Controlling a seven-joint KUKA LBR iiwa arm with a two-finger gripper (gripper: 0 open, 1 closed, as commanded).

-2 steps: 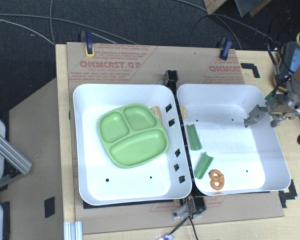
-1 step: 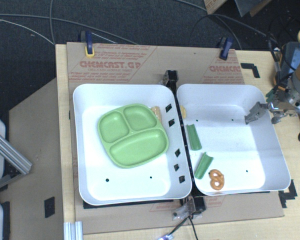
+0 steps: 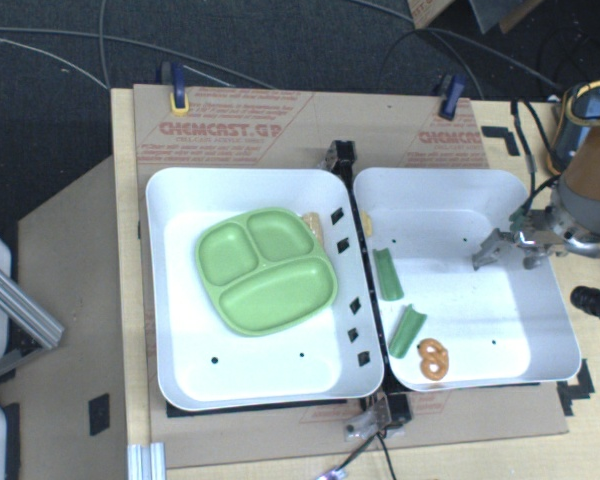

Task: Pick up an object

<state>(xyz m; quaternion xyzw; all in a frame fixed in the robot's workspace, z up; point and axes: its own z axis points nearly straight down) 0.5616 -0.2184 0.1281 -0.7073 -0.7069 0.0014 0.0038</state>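
- pretzel is sitting near the front edge of the right bin, just beside two green sticks.
- gripper is hovering over the bin's right side, well apart from it, and it's carrying nothing.
- honestly can't tell if the claw is open or closed.
- guessing we're in the approach step; next it's needing to swing over and drop down.

Dark carpet crossed by cables surrounds the cardboard-topped bench.

2 green sticks and a pretzel lie flat along the right bin's left side.
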